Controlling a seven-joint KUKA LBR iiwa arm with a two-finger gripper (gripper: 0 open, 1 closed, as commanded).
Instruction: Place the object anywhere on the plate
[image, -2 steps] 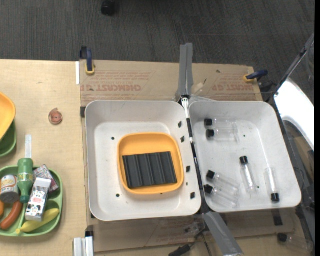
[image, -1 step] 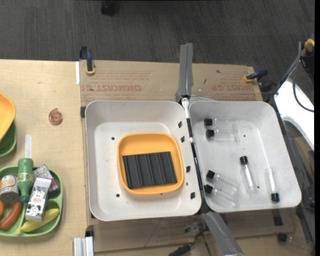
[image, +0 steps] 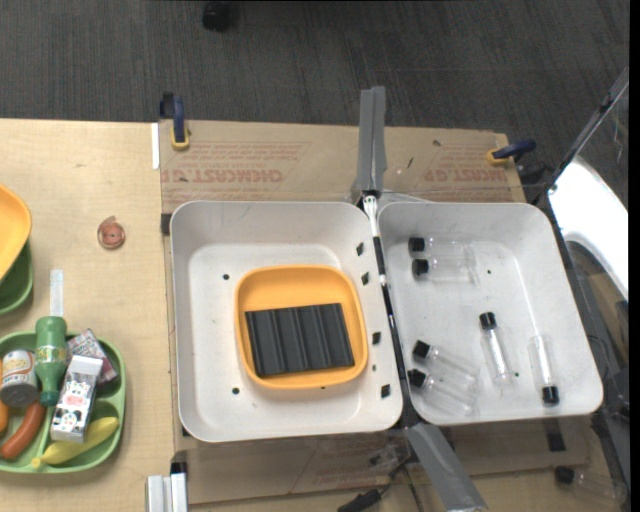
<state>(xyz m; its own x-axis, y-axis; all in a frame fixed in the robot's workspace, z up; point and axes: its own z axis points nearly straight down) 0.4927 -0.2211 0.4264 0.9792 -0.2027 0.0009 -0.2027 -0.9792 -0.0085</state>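
Dark ribbed block (image: 300, 338) lies flat on orange plate (image: 300, 325) in left bin (image: 200, 300) — placement looks done. Clear vials (image: 492, 345) scattered in right bin (image: 560, 300). Gripper state — cannot tell.

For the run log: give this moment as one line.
plate: left bin, dark ridged block on it | vials: right bin, six, lying loose | task: unclear

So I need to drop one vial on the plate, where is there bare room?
The dark ridged block covers the middle of the orange plate. Free strips: the plate's rim behind the block and a narrower one on its left. The right bin is crowded with clear vials; its back right corner is bare.
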